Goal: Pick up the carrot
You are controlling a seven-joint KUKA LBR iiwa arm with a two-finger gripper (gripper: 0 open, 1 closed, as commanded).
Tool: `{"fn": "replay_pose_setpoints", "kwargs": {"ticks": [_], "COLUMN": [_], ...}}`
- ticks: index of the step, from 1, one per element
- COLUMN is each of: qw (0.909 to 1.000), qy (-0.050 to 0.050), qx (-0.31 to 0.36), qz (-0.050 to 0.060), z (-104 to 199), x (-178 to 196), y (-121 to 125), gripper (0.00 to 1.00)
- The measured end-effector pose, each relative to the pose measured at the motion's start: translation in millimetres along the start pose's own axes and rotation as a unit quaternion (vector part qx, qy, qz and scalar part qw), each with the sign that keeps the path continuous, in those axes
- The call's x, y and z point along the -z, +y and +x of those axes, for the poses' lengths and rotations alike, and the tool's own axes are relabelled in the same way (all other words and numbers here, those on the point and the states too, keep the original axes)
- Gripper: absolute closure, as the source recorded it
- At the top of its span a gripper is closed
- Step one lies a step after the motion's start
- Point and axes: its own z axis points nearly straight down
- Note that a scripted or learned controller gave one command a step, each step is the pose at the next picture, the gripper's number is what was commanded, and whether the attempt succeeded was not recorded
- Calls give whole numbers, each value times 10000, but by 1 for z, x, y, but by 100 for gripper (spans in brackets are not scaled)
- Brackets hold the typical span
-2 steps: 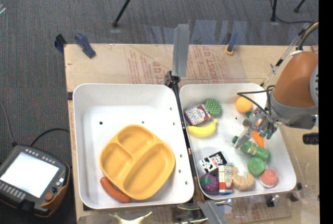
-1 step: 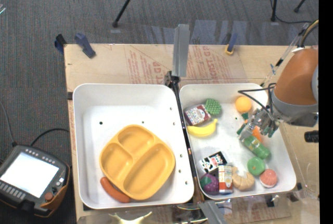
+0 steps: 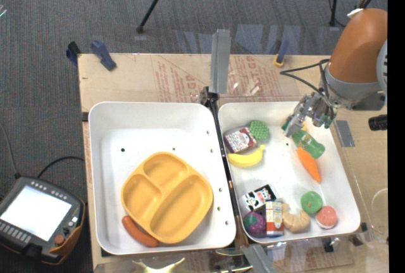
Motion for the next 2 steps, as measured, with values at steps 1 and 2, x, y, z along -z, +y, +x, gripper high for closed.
{"fn": "replay_pose_setpoints", "kwargs": {"ticks": [1, 2], "qw": [9879, 9270], "qy": [40, 62], "qx": [1551, 3750], "qz": [14, 1], "z": [23, 67], "x": [16, -12], "y": [12, -58], "gripper": [100, 100]}}
